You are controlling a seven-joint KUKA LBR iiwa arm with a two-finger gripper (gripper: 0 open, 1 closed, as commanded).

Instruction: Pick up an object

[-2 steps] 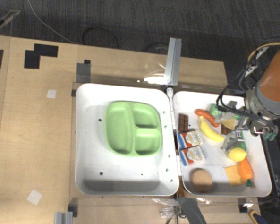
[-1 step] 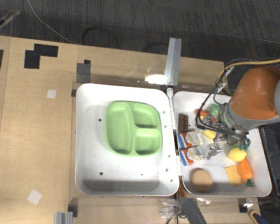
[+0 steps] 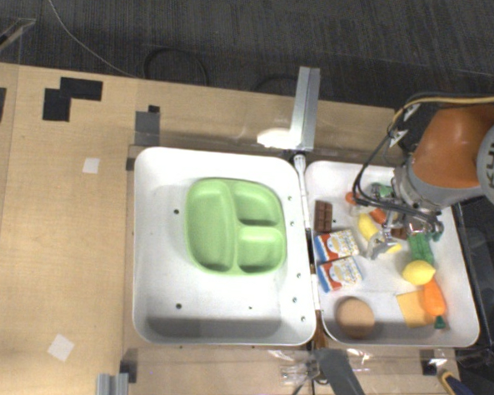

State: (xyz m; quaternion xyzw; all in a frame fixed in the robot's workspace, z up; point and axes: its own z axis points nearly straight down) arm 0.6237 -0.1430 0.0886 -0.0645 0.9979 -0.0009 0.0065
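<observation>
**Pincer low among the toy food, nothing visibly gripped**

The gripper point(image 3: 388, 241) sits low in the right bin point(image 3: 464, 331), its metal tips just beside a small yellow piece point(image 3: 368, 227) on the side toward the divider. Whether the tips are apart or together I cannot tell, and nothing shows clamped between them, so I judge no object is held yet.

Taking the gripper as landmark: the lemon point(image 3: 418, 272) lies just below it toward the near rim, with the carrot point(image 3: 434, 301) and a yellow cheese wedge point(image 3: 410, 308) farther that way. Two small cartons point(image 3: 338, 258) lie toward the divider, a brown bar point(image 3: 324, 214) beyond them. A round brown bun point(image 3: 356, 315) rests well apart by the near wall.

The left bin point(image 3: 152, 312) holds a green divided tray point(image 3: 233, 225), far from the arm point(image 3: 454, 147). The pieces crowd closely, likely making a clean pick awkward.
</observation>
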